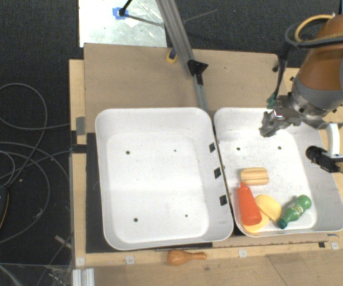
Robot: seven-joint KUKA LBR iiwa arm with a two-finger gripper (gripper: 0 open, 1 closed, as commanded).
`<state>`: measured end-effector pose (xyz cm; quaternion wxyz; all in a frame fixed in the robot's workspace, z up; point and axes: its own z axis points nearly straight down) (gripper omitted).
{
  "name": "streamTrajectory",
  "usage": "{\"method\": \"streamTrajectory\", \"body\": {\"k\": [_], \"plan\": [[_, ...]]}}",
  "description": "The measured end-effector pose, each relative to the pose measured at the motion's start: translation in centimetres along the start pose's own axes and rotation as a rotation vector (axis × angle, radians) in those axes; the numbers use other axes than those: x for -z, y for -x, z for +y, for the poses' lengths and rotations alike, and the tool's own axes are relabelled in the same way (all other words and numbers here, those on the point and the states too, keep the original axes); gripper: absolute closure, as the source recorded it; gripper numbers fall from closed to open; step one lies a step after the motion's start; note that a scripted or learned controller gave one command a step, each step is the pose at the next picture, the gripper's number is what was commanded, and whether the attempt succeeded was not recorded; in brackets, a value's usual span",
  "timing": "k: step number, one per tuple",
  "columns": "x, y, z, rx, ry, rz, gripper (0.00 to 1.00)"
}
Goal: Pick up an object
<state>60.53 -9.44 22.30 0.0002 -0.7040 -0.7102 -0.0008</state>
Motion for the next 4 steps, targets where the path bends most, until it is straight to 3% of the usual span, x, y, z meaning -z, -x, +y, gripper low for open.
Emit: {"method": "streamTrajectory", "body": {"k": [4], "plan": [[-0.9,-17.8,-10.2,0.002,-0.002,0.002,1.00]]}}
